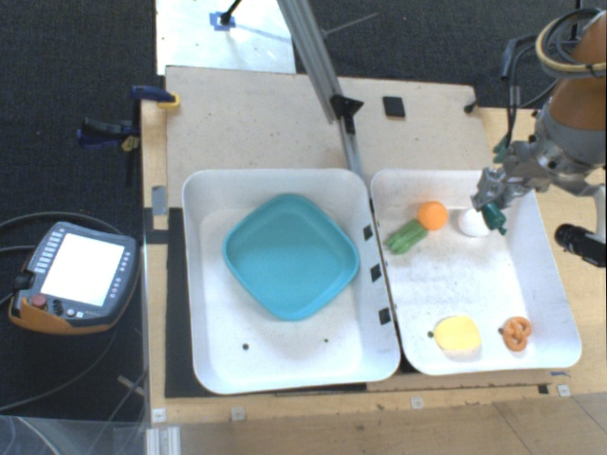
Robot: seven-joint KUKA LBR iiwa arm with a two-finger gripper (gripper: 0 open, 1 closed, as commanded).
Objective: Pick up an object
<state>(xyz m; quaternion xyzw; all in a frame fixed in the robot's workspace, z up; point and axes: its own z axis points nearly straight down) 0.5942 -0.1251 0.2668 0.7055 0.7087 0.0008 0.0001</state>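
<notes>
The right bin holds an orange ball, a green vegetable-shaped toy, a white egg-like object, a yellow round piece and a small orange pretzel. My gripper hangs over the bin's upper right part, its green-tipped fingers right beside the white object on its right. Nothing shows between the fingers.
The left bin carries a turquoise square plate. A slanted metal pole crosses the board behind the bins. A teach pendant lies on the floor at the left.
</notes>
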